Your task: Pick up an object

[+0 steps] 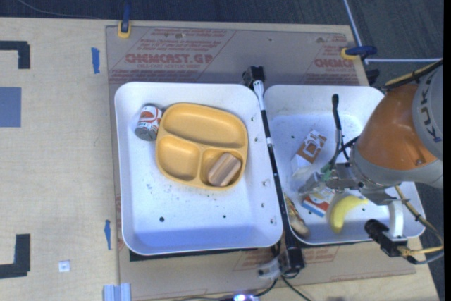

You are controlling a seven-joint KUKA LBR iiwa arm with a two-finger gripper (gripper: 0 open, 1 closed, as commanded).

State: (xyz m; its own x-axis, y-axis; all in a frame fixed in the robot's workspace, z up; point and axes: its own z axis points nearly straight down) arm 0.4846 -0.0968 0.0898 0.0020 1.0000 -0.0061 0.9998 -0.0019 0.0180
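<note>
My gripper (323, 180) reaches down into the right bin (282, 116), under the orange wrist band (394, 134). It hovers over a crumpled clear wrapper (305, 171) and a red, white and blue packet (317, 205). A yellow banana (345, 211) lies just right of the packet, beside the gripper. A small brown-and-white packet (312, 147) lies further back in the same bin. A brown pastry-like piece (297, 220) rests against the bin's near left wall. Whether anything sits in the gripper's grasp is hidden by the wrist.
The left bin (134, 208) holds a yellow divided tray (201, 127) with a bread roll (224, 168) in one compartment, and a dented can (146, 122) beside it. A black cable (336, 116) hangs into the right bin. Clamps (359, 51) hold the cardboard backing.
</note>
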